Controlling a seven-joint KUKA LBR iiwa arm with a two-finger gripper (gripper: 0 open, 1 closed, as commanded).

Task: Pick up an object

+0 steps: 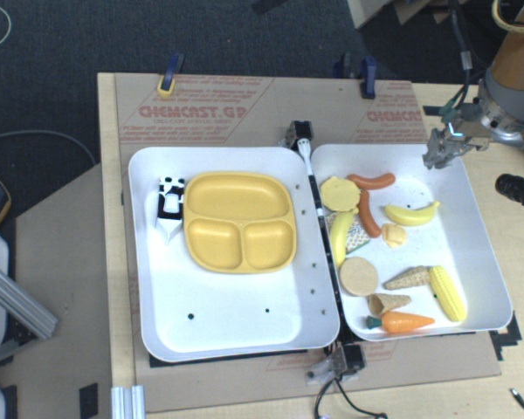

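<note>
We have not picked up anything yet, so the whole job is left. Our gripper (440,153) hangs over the top right corner of the right bin (480,234), and we cannot tell what it is doing with its grip. Nothing hangs from it.

The big bench (113,234) is light wood with a brown board (244,103) clamped on top. The floor (70,42) around it is dark.

The left bin (236,321) holds a yellow tray (240,221) with three parts. The right bin holds toy food: a corn cob (448,292), a banana (410,213), a carrot (405,323) and a sausage (371,181), all lying loose
</note>
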